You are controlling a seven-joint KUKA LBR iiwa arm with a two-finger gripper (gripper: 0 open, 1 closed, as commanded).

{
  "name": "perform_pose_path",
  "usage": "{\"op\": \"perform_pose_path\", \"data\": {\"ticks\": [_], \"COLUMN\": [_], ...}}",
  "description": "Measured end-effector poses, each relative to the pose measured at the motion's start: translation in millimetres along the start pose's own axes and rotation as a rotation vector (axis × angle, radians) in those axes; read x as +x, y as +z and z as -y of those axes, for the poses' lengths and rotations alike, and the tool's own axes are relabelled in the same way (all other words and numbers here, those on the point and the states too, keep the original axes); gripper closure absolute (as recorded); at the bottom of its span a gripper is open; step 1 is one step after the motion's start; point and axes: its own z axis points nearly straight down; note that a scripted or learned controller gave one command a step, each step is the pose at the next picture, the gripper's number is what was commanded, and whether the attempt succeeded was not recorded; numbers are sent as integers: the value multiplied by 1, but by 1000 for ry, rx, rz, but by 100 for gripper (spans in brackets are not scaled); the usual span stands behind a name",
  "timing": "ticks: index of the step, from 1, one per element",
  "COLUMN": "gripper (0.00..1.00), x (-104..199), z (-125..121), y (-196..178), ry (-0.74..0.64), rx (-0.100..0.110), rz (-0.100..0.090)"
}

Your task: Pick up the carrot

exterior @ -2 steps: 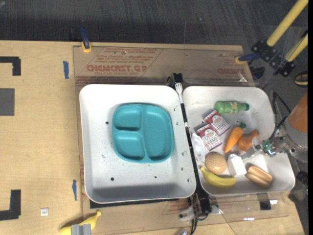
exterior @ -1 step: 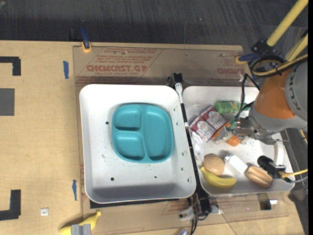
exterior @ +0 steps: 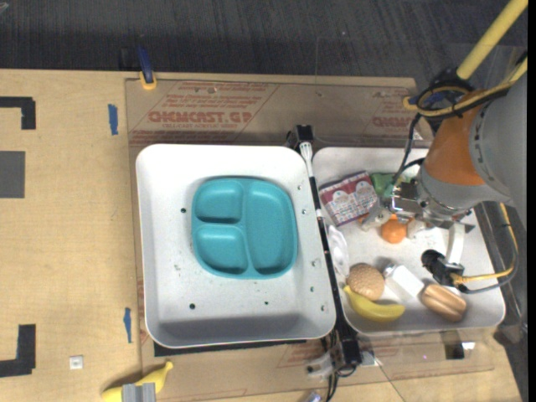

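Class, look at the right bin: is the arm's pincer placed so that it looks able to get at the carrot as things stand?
Probably yes. The pincer hangs right over the right bin, beside the carrot, whose orange end lies uncovered. The packet sits close on one side and may crowd the approach.

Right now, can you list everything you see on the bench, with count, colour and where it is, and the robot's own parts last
left bin: one, white, left of the right bin
tray: one, teal, three compartments, in the left bin
right bin: one, white, under the arm
carrot: one, orange, middle of the right bin, beside the gripper
packet: one, red and white, upper left of the right bin
banana: one, yellow, lower part of the right bin
bun: one, tan, touching the banana
block: one, white, right of the bun
roll: one, brown, lower right of the right bin
arm: one, grey with orange band, over the right bin
gripper: one, metal, just right of the carrot
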Motion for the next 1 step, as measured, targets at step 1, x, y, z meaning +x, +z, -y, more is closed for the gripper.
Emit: {"op": "perform_pose_path", "data": {"ticks": [1], "gripper": [0], "x": [-35], "z": [-24], "y": [1], "ry": [133], "rx": [-2], "rz": [-6]}}
